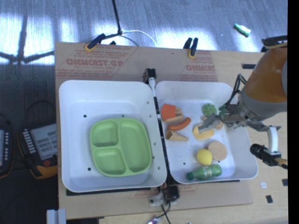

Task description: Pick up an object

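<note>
My gripper (211,122) hangs low over the right bin (243,171), reaching in from the right. Its tip is just above a yellow banana-like piece (203,134) and just below a green broccoli (209,109). Whether it touches either one I cannot tell. Left of it lie an orange-red wedge (169,111), a red sausage (180,123) and a tan bread slice (176,136). Nearer the front are a yellow lemon (204,157), a round tan biscuit (217,150) and a green bottle (204,172) lying on its side.
The left bin (74,101) holds a green divided plate (120,146). A raised rim runs between the two bins (159,134). The arm's orange band and grey wrist (266,90) overhang the right bin's right edge. A black fitting (264,154) sticks out at the right.
</note>
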`<state>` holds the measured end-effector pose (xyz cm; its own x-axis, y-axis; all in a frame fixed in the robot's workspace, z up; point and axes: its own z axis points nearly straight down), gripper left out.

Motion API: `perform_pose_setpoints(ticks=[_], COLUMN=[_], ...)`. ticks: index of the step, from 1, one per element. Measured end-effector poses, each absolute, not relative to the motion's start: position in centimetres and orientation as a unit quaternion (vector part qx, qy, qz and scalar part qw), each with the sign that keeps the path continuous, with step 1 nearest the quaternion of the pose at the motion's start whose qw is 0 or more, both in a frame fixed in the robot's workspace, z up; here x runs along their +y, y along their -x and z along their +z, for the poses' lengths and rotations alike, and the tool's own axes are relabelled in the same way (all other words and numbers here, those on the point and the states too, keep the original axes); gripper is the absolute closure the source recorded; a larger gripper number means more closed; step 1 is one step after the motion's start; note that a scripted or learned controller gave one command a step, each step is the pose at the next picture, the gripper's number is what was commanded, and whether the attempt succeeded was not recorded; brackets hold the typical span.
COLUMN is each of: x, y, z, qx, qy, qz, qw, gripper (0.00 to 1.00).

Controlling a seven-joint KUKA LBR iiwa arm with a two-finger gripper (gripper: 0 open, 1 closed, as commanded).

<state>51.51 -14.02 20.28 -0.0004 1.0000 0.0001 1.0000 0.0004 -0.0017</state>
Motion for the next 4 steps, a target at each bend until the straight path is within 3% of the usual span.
perform_pose_setpoints(ticks=[1, 2, 3, 4], x=[-13.9, -11.4, -10.6, -10.6], y=[-62.4, -66.9, -59.5, -59.6], z=[9.2, 8.8, 8.9, 10.1], qx=[-0.817, -0.811, -0.871, -0.871], qy=[0.576, 0.584, 0.49, 0.491], qz=[0.0001, 0.003, -0.0014, -0.0026], qw=[-0.001, -0.004, -0.007, -0.009], gripper=[0.0, 0.0, 0.0, 1.0])
